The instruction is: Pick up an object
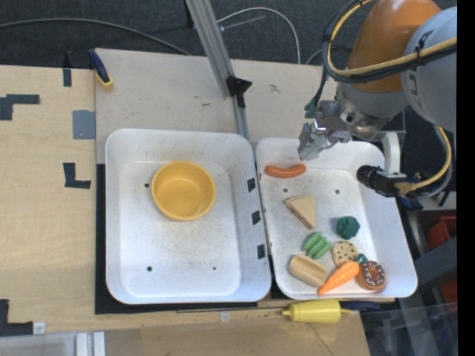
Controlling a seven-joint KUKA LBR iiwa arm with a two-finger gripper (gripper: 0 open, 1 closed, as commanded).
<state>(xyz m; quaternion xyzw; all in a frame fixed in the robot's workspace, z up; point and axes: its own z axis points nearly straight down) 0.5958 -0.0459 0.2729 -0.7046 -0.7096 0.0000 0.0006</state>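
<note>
Bench edge: yellow bottle (314, 312) lies just outside the right bin (393, 221), nearest the camera.
Near corner of the right bin: carrot (339, 276), bread roll (306, 270), doughnut (370, 274), cookie (343, 252) and green pods (317, 244), crowded together and touching.
Middle: sandwich wedge (301, 211) and green clump (347, 226), each apart from the heap.
Left bin (119, 206): yellow bowl (183, 190), alone.
Far end of the right bin: sausage (285, 170) lies crosswise by itself, near the back wall.
Gripper (311, 147): hangs just above and right of the sausage; whether it is spread or closed cannot be told.
Handling: sausage looks like light, stiff, smooth toy plastic, likely to roll; pinching across its middle seems best.
</note>
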